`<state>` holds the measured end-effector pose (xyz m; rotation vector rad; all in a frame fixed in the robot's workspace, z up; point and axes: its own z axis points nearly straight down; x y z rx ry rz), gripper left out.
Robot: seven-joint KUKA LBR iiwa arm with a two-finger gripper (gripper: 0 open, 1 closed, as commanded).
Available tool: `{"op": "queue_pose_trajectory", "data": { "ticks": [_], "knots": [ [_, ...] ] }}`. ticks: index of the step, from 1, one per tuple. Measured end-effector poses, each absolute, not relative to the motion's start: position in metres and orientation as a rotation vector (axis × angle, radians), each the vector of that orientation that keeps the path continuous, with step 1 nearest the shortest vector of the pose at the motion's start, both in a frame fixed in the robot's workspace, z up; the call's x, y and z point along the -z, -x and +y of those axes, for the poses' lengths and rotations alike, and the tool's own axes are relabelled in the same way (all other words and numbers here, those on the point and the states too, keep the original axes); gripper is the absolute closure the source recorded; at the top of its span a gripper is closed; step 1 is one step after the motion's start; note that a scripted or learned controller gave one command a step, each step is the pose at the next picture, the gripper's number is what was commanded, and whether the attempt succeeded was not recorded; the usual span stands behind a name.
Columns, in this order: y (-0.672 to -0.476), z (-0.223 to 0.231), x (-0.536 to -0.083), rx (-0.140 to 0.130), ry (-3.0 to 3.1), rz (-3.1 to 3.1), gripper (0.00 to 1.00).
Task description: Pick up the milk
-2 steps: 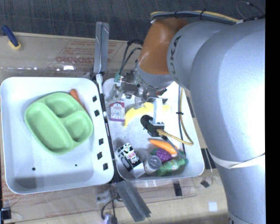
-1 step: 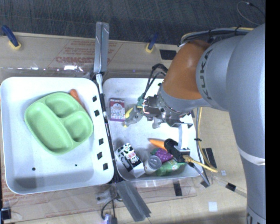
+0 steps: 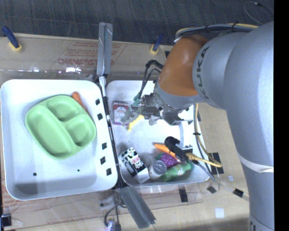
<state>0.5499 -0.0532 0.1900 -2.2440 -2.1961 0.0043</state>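
right bin [image 3: 143, 139]: milk [image 3: 131, 160], small cow-print carton, lying in near-left corner, just beside left wall, well apart from gripper. silver can [image 3: 159, 167] just right of milk; purple grapes [image 3: 171, 160], green item [image 3: 181, 172], orange carrot [image 3: 161, 147] clustered beyond can. red-white packet [image 3: 120, 113] at far left of bin.
gripper [image 3: 137, 110]: over far half of right bin, beside packet, yellow item [image 3: 133, 123] just below it; grip state: cannot tell.
left bin [image 3: 19, 146]: green divided plate [image 3: 61, 125], small orange piece [image 3: 77, 98] at plate's far-right edge.
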Motion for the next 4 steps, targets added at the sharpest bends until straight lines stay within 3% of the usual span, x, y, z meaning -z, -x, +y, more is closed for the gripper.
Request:
{"op": "queue_pose_trajectory", "data": {
  "ticks": [1, 2, 3, 4],
  "knots": [
    [-0.476, -0.018, -0.189, -0.008, 2.368, -2.057, 0.00],
    [-0.476, -0.061, -0.190, -0.005, 2.368, -2.061, 0.00],
    [-0.496, -0.078, -0.190, -0.004, 2.008, -2.413, 0.00],
    [-0.487, -0.095, -0.113, 0.013, 1.594, -2.717, 0.00]
  ]
}}
